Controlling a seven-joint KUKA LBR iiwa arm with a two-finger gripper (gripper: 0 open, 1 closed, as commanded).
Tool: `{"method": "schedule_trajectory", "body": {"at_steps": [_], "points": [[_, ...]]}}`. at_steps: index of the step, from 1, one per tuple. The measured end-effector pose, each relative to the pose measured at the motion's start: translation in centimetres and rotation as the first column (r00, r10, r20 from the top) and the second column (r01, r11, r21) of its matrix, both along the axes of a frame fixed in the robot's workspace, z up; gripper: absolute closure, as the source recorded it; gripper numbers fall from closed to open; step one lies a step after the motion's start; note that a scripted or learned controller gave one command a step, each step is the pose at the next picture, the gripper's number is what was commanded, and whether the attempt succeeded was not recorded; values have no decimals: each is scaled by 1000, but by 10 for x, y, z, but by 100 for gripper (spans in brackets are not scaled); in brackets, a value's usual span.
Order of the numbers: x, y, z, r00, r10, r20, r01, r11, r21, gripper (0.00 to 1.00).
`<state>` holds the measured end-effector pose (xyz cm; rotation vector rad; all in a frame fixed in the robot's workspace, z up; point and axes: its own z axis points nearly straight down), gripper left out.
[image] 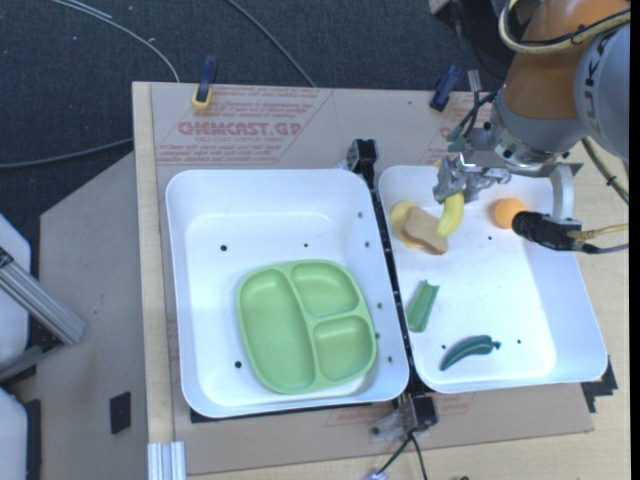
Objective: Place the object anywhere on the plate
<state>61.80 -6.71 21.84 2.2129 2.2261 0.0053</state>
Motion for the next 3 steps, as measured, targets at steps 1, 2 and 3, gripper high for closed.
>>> {"method": "schedule_trajectory", "body": {"at_steps": [1, 2, 3], "points": [[4, 55, -1, 1000, 0, -1, 0, 1000, 0, 100], [-13, 114, -3, 1000, 0, -9, 0, 1000, 2, 100], [-10, 160, 5, 1000, 0, -2, 0, 1000, 1, 100]]}}
